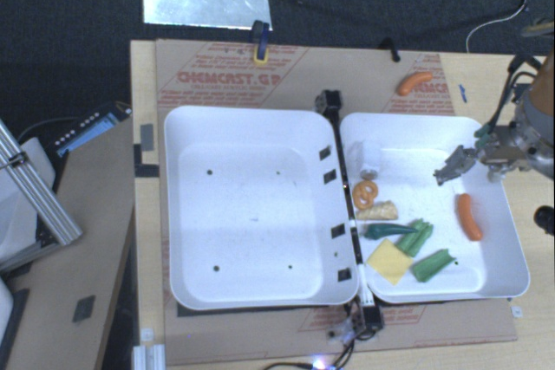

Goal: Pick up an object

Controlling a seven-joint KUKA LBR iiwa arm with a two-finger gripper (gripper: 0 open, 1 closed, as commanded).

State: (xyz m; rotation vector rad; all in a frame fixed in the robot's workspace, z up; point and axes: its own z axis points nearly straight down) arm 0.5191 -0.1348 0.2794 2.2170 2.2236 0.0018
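My gripper [451,169] hangs over the right bin [503,273], above the orange sausage [469,216]; can't tell its state.

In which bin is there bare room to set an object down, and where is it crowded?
The left bin has a bare floor wall to wall. In the right bin, the far strip by the end effector is free. Crowded: near the divider, where pretzel, yellow block and green pieces lie.
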